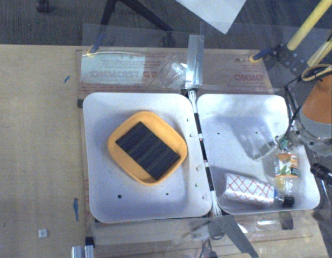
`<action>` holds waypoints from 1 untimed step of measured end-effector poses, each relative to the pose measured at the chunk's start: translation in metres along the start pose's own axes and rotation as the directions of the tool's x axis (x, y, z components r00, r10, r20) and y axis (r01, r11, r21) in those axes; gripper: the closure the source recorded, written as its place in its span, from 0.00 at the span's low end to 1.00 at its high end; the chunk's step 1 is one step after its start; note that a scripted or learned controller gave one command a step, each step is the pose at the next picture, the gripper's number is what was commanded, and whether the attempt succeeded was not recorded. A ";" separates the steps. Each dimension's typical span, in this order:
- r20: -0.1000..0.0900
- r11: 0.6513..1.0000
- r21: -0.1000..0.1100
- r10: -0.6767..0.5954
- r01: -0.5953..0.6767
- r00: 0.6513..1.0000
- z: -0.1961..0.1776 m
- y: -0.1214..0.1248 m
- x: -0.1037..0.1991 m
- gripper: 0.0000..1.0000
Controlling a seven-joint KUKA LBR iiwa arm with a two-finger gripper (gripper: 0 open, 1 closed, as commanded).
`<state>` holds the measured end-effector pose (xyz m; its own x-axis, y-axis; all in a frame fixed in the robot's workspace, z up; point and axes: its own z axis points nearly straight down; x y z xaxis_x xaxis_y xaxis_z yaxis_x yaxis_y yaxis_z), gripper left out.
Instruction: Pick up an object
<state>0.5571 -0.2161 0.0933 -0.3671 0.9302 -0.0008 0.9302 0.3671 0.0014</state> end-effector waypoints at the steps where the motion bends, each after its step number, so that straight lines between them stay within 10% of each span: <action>1: 0.004 0.990 -0.002 -0.138 0.138 0.990 -0.052 0.018 -0.014 0.00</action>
